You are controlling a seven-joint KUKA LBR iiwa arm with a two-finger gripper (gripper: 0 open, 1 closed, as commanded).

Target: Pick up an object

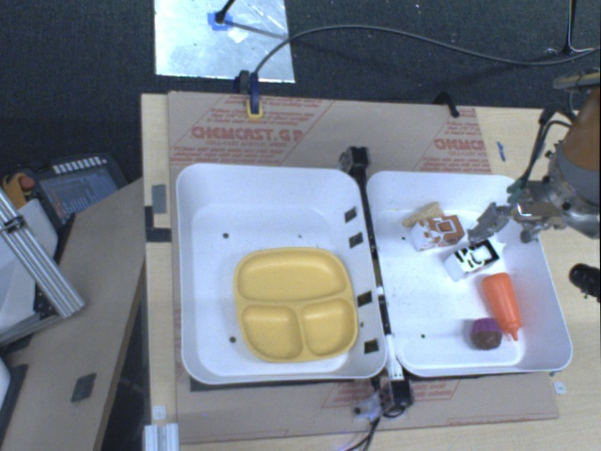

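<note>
We see the pincer above the right bin, near its far right part, and we cannot tell its state. Just beside it lies a small black and white block. An orange carrot-like piece lies next to the block, and a purple and brown object rests near the carrot tip. A small white and orange box touches a tan piece. The left bin holds a yellow divided tray. On the board behind the bins we read "CHEMCAST".
</note>
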